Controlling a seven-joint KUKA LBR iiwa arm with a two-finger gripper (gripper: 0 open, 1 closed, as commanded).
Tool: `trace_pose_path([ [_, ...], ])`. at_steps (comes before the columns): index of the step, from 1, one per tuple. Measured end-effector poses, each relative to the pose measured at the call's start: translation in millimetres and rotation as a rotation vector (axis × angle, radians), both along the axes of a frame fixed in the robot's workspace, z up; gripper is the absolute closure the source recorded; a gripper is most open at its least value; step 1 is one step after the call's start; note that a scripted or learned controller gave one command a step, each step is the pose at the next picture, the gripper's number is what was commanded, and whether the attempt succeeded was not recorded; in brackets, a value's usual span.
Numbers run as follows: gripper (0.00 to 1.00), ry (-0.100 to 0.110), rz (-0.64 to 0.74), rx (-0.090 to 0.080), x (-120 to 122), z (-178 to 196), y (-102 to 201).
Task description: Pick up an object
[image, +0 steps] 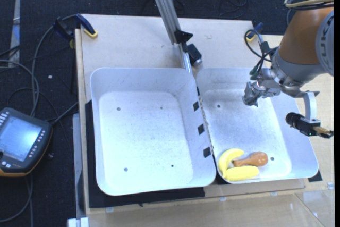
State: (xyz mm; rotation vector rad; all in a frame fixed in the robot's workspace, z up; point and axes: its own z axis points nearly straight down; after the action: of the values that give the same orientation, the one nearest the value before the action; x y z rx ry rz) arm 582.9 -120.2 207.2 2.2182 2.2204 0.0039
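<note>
Light fell evenly from above and was bright. The white bins [143,130] looked washed out, nearly glaring. My arm [308,34] cast a soft shadow. Edges were slightly soft; the far floor was dim.

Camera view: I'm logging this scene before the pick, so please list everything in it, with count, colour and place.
bins: 2, white, side by side on the bench
banana: 1, yellow, right bin's near corner
orange toy: 1, orange-brown, touching the banana
yellow block: 1, yellow, just in front of both
pendant: 1, grey with a screen, floor at left
clamps: 2, blue-yellow, bench's far corners
rail: 1, silver, slanting over the far edge
arm: 1, grey and orange, right side
gripper: 1, grey, above the right bin's far half
</note>
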Motion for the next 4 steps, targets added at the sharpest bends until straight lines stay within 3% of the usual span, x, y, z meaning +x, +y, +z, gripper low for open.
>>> trace_pose_path([
  [1, 1.00, 0.000, 0.000, 0.000, 0.8, 43.4, 0.0],
  [4, 1.00, 0.005, 0.004, 0.001, -28.4, 30.0, 151.4],
])
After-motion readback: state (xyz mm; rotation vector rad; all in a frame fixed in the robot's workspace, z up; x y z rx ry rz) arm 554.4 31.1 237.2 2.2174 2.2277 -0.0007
